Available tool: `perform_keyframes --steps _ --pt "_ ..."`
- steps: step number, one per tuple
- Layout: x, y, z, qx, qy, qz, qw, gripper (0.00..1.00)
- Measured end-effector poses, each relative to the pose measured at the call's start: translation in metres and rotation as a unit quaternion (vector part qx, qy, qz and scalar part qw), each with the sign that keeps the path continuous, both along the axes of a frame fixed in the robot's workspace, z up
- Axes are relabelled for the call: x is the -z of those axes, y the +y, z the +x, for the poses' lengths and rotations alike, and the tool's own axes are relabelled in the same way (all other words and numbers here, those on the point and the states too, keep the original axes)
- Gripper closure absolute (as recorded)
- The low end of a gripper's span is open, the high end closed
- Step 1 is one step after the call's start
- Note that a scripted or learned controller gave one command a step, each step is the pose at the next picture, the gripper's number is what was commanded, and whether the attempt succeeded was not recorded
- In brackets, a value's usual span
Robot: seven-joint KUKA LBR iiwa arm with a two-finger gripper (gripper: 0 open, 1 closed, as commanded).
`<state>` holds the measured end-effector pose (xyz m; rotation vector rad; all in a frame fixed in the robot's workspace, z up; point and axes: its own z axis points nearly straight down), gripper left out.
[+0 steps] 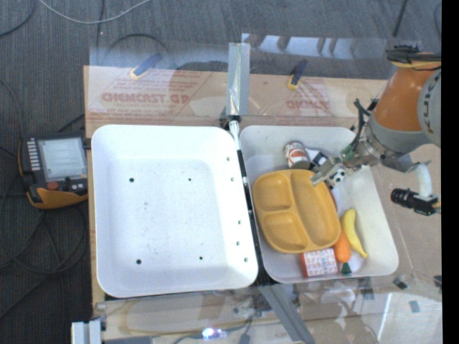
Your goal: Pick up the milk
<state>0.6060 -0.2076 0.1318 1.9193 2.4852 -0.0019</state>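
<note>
The milk [338,177] looks like a small white carton with black spots, lying in the right bin [380,224] near its back right part, just past the yellow plate's far corner. My gripper [325,173] hangs low over the bin right beside the carton, on its left, at the plate's back edge. The carton is partly hidden by the gripper, and contact between them is unclear. The grey arm with its orange band [399,102] reaches in from the right.
A yellow divided plate [295,210] fills the middle of the right bin. A red and white can [295,153] lies behind it. A banana [354,231], a carrot [343,250] and a red box [318,262] sit at the front right. The left bin [166,206] is alongside.
</note>
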Motion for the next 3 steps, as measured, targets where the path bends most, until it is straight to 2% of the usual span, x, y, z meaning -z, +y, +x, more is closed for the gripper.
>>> perform_keyframes --steps 1,2,3 --pt "0.037 -0.009 0.038 -0.026 -0.004 0.0011 0.9997 0.0" --pt "0.027 -0.009 0.039 -0.027 -0.003 0.0011 0.9996 1.0" --pt "-0.058 0.081 0.055 -0.121 0.002 0.0008 0.9926 1.0"
